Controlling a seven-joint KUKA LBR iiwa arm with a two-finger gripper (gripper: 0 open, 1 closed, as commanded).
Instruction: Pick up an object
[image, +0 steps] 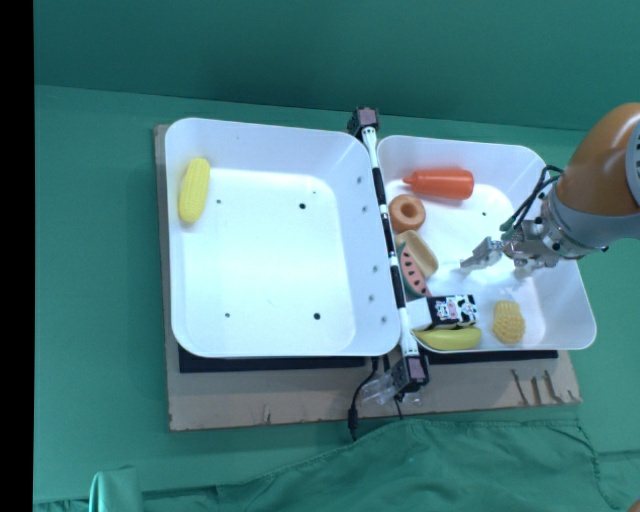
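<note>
My gripper (502, 262) hangs over the right bin (566, 300), reaching in from the right, open, with bare white bin floor between its fingers. One fingertip (476, 258) points left toward a watermelon slice (412, 264). Below the gripper lies a small yellow corn piece (508, 321). Left of that are a cow-print carton (456, 310) and a banana (449, 339). An orange-red bottle shape (440, 182) and a donut (406, 212) lie farther back. A yellow corn cob (194, 189) rests in the left bin's (260, 340) far-left corner.
A black-and-white divider bar (385, 230) with clamps at both ends runs between the bins. Both bins sit on a brown board (300, 400) over green cloth. The arm's orange band (600, 165) stands above the right bin's right rim.
</note>
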